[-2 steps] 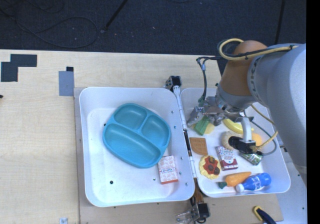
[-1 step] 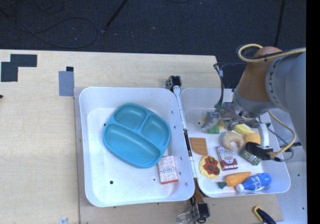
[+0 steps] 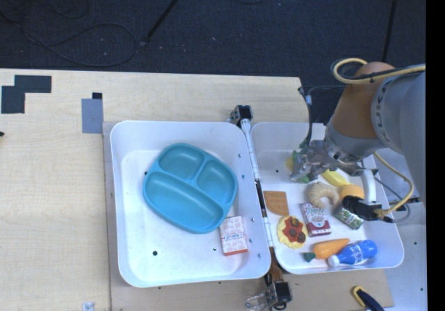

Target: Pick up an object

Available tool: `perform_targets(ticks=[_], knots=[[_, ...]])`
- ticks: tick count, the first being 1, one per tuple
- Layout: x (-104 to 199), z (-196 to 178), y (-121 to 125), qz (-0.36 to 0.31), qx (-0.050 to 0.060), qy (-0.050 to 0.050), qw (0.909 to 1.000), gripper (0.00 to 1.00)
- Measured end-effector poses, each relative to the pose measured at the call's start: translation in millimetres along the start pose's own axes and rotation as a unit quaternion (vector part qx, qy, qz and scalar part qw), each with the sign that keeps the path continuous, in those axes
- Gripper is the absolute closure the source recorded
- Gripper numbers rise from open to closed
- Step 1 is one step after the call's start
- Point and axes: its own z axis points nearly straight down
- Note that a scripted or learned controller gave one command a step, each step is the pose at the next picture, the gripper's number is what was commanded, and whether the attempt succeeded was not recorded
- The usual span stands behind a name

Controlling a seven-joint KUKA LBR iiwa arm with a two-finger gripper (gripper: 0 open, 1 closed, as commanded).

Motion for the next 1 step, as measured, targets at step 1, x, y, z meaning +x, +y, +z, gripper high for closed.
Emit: perform_targets(ticks=[1], knots=[[50.1,-88.1,-12.2,-0.002,-0.001,-0.002,1.0000,1.00]])
